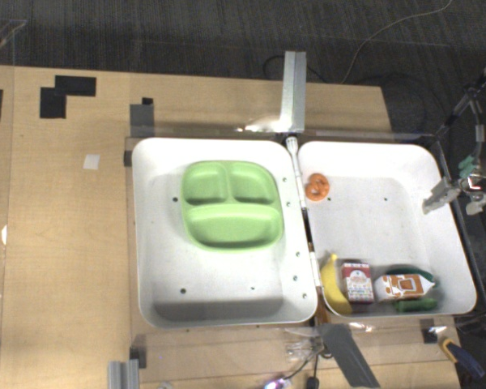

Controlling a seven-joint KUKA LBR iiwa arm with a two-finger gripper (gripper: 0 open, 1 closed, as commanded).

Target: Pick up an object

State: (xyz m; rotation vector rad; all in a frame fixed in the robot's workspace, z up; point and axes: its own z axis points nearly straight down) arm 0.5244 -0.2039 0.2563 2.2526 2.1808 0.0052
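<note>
Presently the gripper (445, 194) sits at the right wall of the right bin (364, 148), about halfway along that wall and just above the bin floor. Its tip is a small grey shape against the white. Whether it is parted or closed cannot be told at this size, and nothing is seen held in it.

All the loose things lie in the right bin. An orange ball (317, 186) rests alone by the bin's left wall, towards its far end, straight across the bare floor from the gripper. The others form a row along the bin's near wall: a banana (334, 286) curved into the near left corner, a red carton (356, 283) touching it, an orange carton (403, 285) just beside that, and a dark green piece (413, 304) tucked between the orange carton and the wall. What the green piece is cannot be made out.

The key relation is that the row runs lengthwise along the near wall, and its right end is near the gripper, which stands farther up the right wall. The orange carton is therefore the closest candidate, reached by a short move towards the near right corner. It is probably an awkward target, being crowded by its neighbours and the wall. The ball is farther off but stands free on all sides except the left wall.

A green tray (231, 203) lies beyond the right bin's left wall, in the left bin (158, 298).
</note>
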